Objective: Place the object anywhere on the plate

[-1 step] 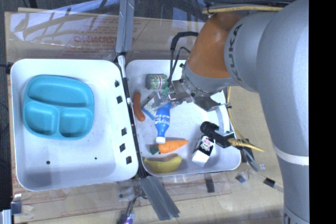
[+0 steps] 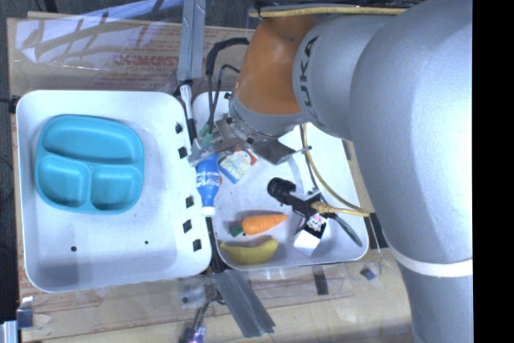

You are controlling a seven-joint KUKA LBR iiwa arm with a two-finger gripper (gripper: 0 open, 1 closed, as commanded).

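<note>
A blue three-compartment plate (image 2: pixel 90 163) sits in the left white bin (image 2: pixel 104 253). The grey arm's end effector (image 2: pixel 221 142) hangs low in the right bin (image 2: pixel 349 197), its state impossible to tell, beside a blue bottle (image 2: pixel 207 181), a carrot (image 2: pixel 261 224) and a banana (image 2: pixel 249 251).

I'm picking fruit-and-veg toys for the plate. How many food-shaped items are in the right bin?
2: a carrot near the bin's front, and a banana just in front of it by the front wall. The arm may hide others.
</note>
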